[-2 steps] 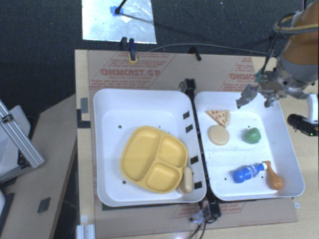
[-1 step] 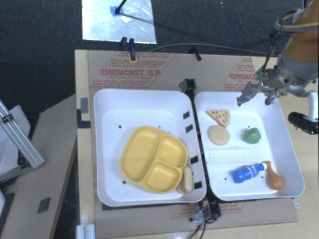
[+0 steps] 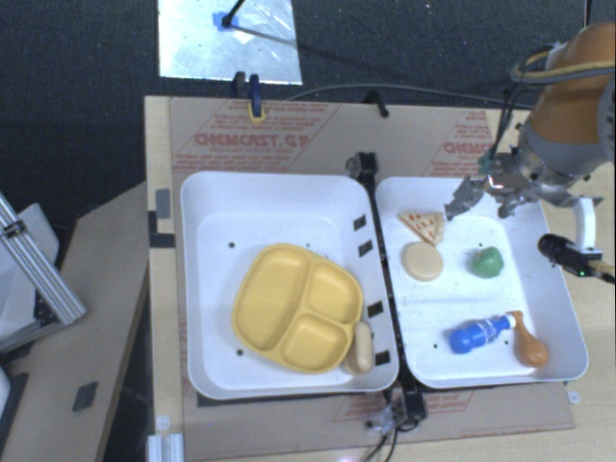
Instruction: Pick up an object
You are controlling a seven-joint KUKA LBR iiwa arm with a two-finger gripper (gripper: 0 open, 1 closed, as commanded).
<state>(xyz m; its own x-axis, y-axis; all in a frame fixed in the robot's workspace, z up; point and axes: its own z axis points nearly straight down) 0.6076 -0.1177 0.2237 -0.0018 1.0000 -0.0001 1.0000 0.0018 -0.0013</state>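
My gripper [image 3: 484, 203] hangs over the far part of the right bin [image 3: 568, 301], open, with nothing between its fingers. Just left of and below it lies a pizza slice [image 3: 422, 225], and in front of that a round beige disc [image 3: 422, 261]. A green piece [image 3: 487, 261] sits below the gripper, apart from it. Near the bin's front lie a blue bottle [image 3: 478, 334] and an orange drumstick [image 3: 527, 343], side by side.
The left bin [image 3: 207, 258] holds a yellow divided plate [image 3: 296, 306] with a tan bread roll [image 3: 361, 346] at its right edge. A black divider with clips [image 3: 377, 258] runs between the bins. A metal frame [image 3: 38, 277] stands at the far left.
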